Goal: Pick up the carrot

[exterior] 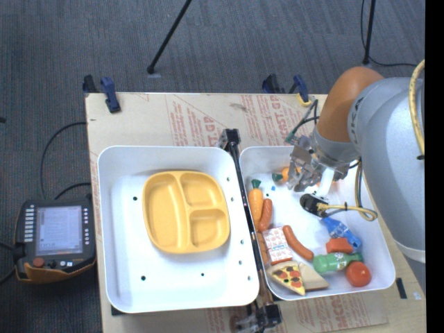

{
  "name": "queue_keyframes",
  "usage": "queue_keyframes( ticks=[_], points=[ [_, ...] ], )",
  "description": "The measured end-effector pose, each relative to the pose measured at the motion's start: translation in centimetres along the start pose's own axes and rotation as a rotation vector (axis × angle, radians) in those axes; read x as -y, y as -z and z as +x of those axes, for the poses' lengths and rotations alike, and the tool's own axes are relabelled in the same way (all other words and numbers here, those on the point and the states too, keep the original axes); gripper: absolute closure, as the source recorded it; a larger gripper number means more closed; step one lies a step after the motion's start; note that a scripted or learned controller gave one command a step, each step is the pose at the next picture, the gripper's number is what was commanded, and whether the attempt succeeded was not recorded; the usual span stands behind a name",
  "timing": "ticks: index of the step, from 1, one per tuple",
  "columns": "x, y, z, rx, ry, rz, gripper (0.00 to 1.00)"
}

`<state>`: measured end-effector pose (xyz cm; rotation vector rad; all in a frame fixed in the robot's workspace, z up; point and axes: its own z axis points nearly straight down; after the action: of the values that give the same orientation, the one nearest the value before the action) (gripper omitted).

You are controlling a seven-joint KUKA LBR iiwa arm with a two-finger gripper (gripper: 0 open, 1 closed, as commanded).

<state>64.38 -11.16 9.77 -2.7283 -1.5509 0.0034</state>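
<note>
Approach step: the tool (303, 175) hovers over the right bin (380, 245), grip state unclear; next, shift left and descend onto the carrot (256, 202).

Single fixed camera, mounted high above the flat brown board table (173, 113), looking down at a slant. Both shallow white plastic bins (114, 186) in frame; grey carpet floor (83, 33) beyond far edge.
</note>
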Motion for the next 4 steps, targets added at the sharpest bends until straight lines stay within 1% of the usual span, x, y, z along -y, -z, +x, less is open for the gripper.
queue_keyframes(
  ticks=[1,2,3,4],
  points=[
    [0.0,0.0,0.0,0.0,0.001,0.0,0.0],
    [2.0,-1.0,-6.2,0.0,-0.002,-0.001,0.0],
    [-3.1,-1.2,-5.8,0.005,-0.113,0.015,0.0],
    [-3.3,-0.1,-5.7,0.002,-0.109,0.004,1.0]
  ],
)
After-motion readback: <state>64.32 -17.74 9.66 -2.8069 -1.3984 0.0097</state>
